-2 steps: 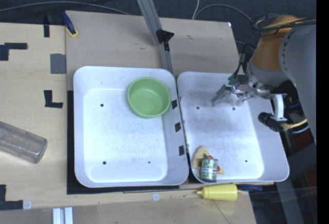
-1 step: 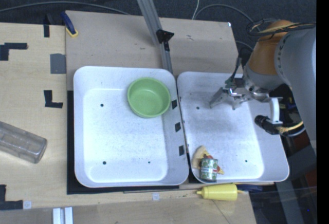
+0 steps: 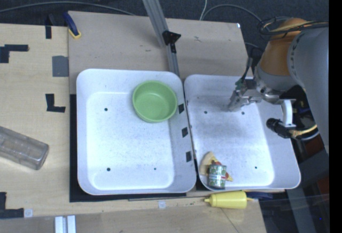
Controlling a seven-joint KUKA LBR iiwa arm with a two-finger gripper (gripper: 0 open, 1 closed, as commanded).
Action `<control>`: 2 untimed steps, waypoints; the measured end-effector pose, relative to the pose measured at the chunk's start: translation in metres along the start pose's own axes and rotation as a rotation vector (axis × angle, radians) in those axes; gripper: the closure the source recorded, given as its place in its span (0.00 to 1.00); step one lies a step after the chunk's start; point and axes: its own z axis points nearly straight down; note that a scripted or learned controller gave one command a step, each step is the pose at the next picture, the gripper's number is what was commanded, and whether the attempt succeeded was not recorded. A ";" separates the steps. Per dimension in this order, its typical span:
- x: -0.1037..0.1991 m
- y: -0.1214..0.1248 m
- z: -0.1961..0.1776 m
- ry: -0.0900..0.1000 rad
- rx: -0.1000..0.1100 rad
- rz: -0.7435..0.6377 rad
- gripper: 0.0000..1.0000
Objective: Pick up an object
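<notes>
A green bowl [image 3: 154, 100] sits in the left bin [image 3: 91, 136], near its far right corner. A small green can [image 3: 217, 175] lies at the near left corner of the right bin [image 3: 278, 168], with a tan and red scrap beside it. My gripper [image 3: 236, 101] hangs over the far part of the right bin, fingers pointing down toward the bin floor, well away from the can. Nothing shows between the fingers.
A yellow mustard bottle [image 3: 228, 200] lies on the bench just in front of the right bin. A clear plastic container [image 3: 20, 147] rests on the bench at the far left. A grey pole [image 3: 155, 7] slants over the back of the bench.
</notes>
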 end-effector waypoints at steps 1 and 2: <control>0.000 0.003 -0.043 0.002 -0.005 0.004 1.00; 0.009 0.005 -0.091 0.002 -0.006 0.002 1.00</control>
